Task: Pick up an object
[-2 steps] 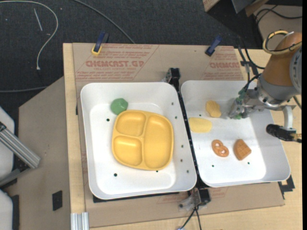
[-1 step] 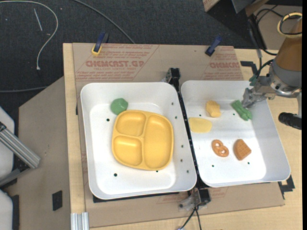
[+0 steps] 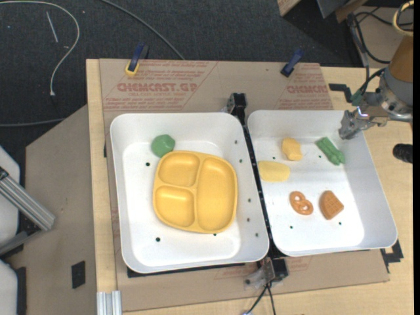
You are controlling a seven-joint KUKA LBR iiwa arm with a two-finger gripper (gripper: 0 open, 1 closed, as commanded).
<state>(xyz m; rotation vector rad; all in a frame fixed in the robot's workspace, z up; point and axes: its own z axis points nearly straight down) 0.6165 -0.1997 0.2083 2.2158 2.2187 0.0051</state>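
Note:
My gripper hangs over the far right corner of the right bin, with nothing seen between its fingers. Just below and left of it lies a green pickle-like piece. Further left in the same bin are a small yellow chunk and a pale yellow oblong piece. Nearer the front lie an orange pretzel and an orange waffle-like block.
The left bin holds a yellow divided plate and a green round piece at its far left. Blue clamps pin the cardboard base at the back. Cables run across the dark floor at the left.

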